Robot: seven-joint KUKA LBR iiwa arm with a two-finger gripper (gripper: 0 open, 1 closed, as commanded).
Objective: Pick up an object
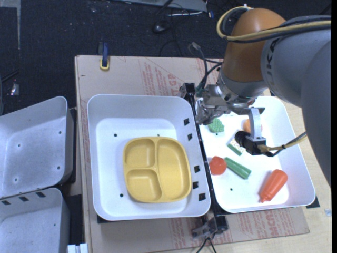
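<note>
The pincer (pixel 210 111) is hanging low over the back-left corner of the right bin (pixel 295 194), tight against the wall shared with the left bin (pixel 100 194). Whether its fingers are apart or together, I cannot tell, since the wrist and dark cabling are covering them.

Just beneath and in front of it a small green piece (pixel 215 125) is lying on the bin floor, probably the nearest candidate. Nothing is visibly sitting between the fingers.

The main risk is coming from that corner: a descent here could be jamming a finger on the bin wall, or nudging the green piece against it instead of closing around it. The piece is looking flat and small, so it could be slipping out as the fingers close.

Farther out, a red tomato-like ball (pixel 218 165), a green pickle-shaped stick (pixel 238 168) and an orange carrot (pixel 273 185) are lying well apart, all easier targets. A white-and-green block (pixel 235 146) is sitting near a dark fitting on the arm.

An orange thing (pixel 246 125) is peeking out behind the arm's hardware, too cut off to identify. The yellow divided plate (pixel 157 169) is sitting alone in the left bin.
</note>
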